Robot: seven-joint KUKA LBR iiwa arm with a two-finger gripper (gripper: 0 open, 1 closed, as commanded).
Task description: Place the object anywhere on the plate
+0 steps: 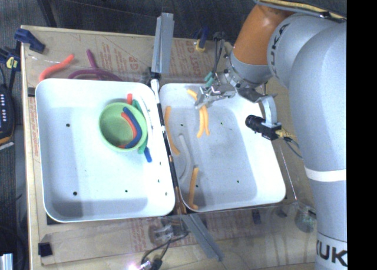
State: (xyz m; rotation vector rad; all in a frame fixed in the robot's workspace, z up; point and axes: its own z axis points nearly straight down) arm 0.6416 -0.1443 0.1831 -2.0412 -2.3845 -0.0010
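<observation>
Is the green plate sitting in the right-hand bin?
No, the green plate lies in the left bin, while the gripper works over the right bin.

A robotics lab: KUKA arm (pixel 312 86), 2 bins (pixel 59 163) on a clamped plywood bench (pixel 118 50).

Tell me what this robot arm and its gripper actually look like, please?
The arm is thick, rounded and smooth, mostly light grey, with a glossy orange band above the wrist. White letters "KU" show near its base. The gripper is small, silvery metal with thin parts. A black cylinder-shaped fitting sticks out beside the wrist, with thin cables running along it.
</observation>
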